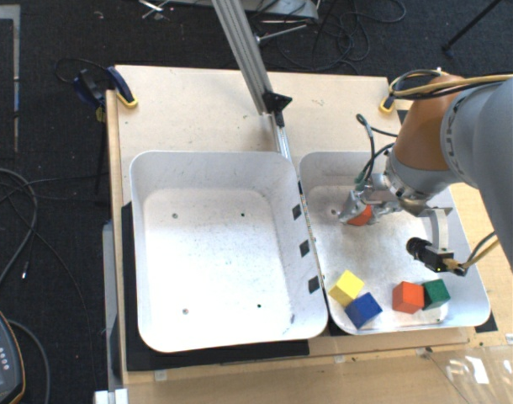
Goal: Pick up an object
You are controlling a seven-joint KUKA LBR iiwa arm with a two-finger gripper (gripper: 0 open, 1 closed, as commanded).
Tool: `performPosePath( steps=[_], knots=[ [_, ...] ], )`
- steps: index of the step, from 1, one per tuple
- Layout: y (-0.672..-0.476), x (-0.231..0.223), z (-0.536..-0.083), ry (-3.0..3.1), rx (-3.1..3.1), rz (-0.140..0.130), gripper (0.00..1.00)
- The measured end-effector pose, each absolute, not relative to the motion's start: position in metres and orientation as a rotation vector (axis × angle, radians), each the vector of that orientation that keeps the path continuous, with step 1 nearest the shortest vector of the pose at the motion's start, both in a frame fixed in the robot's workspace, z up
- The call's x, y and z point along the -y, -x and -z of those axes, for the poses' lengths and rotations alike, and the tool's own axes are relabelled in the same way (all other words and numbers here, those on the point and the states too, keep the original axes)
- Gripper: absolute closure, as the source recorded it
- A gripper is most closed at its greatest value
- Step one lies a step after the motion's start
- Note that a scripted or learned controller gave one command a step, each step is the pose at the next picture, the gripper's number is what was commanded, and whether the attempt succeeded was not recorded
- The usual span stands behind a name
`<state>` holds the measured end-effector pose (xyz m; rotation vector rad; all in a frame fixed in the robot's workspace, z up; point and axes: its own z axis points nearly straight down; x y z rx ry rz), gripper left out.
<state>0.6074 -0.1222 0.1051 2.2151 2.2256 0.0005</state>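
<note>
My gripper [360,209] is low in the right bin [324,171], near its back left part. A small orange-red block [362,217] shows between its fingertips, partly hidden by them, and the fingers are closed on it. Whether the block is resting on the bin floor or lifted off it cannot be told. Along the bin's front edge lie a yellow block [347,286], a blue block [363,308], an orange block [408,296] and a green block [436,292].
The left bin [147,225] sits beside the right one, their walls meeting at a ridge with black marks. A slanted metal pole [244,45] reaches down to the bins' back. A black cable plug [422,250] hangs off the arm above the right bin.
</note>
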Motion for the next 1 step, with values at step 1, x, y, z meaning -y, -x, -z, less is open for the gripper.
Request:
performPosePath(
  steps=[1],
  knots=[
    [-0.6752, 0.0618, -0.2009, -2.206, -2.225, -0.014, 1.0]
  ],
)
